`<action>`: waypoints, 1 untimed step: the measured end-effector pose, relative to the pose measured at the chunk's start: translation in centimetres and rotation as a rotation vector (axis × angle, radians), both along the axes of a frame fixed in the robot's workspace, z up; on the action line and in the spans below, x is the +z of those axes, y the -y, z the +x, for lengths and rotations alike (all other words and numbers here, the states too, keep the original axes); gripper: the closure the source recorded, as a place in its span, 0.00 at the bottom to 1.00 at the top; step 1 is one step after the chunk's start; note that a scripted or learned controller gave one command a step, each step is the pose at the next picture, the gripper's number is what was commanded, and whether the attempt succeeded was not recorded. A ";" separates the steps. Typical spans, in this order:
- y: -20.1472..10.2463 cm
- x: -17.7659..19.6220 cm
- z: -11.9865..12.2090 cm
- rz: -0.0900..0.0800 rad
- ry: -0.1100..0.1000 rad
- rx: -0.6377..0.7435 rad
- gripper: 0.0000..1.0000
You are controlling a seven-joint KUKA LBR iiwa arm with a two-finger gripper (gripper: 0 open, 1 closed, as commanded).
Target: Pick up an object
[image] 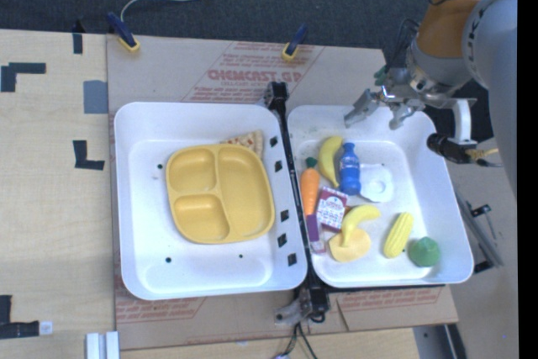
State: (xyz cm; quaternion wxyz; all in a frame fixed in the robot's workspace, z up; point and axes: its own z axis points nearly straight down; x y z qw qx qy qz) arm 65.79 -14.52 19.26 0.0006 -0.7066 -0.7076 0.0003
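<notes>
My gripper [380, 113] hovers over the far rim of the right bin [445, 206], its two fingers spread open with nothing between them. Below it in that bin lie a yellow banana [329, 157], a blue bottle [349, 168], an orange carrot [309, 189], a red-and-white packet [331, 208], a second yellow banana piece [355, 229], a corn cob [398, 234], a green ball [424, 251] and a white round piece [376, 186]. The toys all rest on the bin floor, apart from the gripper.
The left bin [139, 181] holds a yellow divided plate [220, 193] with a slice of toast-like food [244, 140] at its far edge. A black divider clip [276, 92] sits between the bins. Blue-yellow clamps [123, 31] hold the cardboard at the back.
</notes>
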 end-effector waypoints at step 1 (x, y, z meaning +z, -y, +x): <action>-2.9 -10.7 1.1 -0.002 0.003 0.001 0.00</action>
